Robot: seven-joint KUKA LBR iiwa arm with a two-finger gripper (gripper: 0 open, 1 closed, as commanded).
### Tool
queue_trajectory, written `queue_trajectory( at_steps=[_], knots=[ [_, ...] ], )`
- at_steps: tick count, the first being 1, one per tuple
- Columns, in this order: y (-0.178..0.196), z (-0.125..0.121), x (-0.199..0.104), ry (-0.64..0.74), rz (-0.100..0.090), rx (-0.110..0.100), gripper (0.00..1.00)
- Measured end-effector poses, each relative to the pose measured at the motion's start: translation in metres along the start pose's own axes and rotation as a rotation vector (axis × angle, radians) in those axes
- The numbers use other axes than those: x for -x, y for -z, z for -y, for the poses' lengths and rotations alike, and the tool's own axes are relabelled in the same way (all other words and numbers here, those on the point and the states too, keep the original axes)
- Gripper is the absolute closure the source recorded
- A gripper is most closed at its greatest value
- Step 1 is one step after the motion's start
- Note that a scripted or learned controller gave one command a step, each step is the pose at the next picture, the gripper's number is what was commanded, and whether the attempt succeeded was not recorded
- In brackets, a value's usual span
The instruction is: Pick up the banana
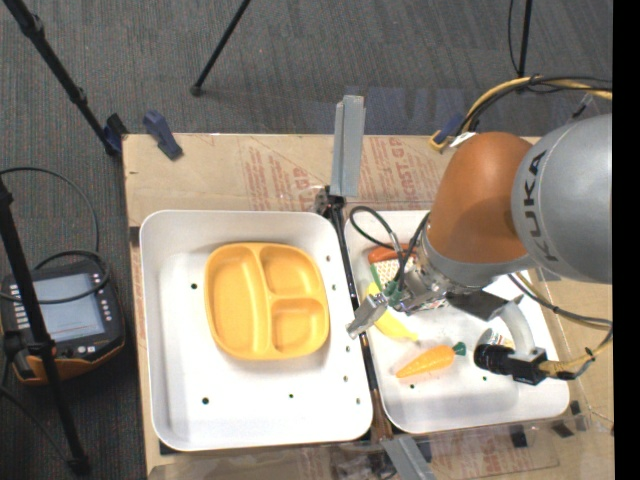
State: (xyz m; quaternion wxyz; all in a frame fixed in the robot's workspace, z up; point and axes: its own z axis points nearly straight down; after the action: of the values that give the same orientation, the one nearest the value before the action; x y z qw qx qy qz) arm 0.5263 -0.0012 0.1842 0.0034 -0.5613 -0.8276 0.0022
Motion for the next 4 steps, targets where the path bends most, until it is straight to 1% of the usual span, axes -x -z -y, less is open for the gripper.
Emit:
queue_trajectory(
  at_steps=[1, 2, 3, 4],
  knots=[
    [0.001, 0.004, 0.04, 0.064, 0.001, 0.003, 0.0],
    [0.0, 0.022, 0.022, 0.122, 0.0, 0.0, 0.0],
    [0.006, 0.022, 0.022, 0.118, -0.003, -0.005, 1.0],
    [0.006, 0.022, 0.022, 0.117, -0.003, -0.005, 0.0]
  ],
)
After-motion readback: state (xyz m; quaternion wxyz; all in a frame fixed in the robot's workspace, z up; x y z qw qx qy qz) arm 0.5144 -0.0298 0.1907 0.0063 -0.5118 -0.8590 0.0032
